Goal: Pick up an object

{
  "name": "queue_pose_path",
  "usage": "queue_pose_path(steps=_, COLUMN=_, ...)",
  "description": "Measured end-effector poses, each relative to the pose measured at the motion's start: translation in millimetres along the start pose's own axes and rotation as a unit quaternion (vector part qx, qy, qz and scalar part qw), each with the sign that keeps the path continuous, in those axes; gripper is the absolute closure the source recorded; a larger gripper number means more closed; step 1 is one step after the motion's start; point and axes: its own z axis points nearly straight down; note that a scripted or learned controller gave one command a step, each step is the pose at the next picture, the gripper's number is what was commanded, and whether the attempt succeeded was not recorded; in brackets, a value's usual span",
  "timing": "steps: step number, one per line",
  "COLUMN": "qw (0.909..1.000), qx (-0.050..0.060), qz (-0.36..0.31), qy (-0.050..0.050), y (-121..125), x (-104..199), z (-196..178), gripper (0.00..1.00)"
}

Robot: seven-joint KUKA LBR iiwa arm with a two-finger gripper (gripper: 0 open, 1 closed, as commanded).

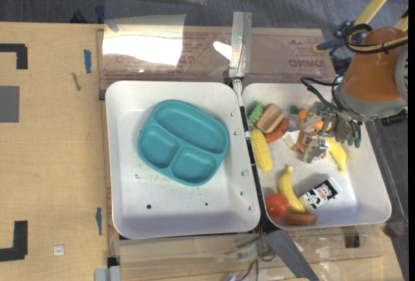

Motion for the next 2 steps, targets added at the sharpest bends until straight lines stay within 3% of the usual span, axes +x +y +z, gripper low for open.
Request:
queue_pose_path(steps=1, qw=1.0, qx=0.0, qz=0.0, qy=-0.005, y=0, x=-3, z=-13, gripper=1.0)
queue_pose_path(steps=2, qw=0.9999, qx=-0.002, qz=0.012, qy=0.0, y=52, x=-31, z=-55, gripper=1.0)
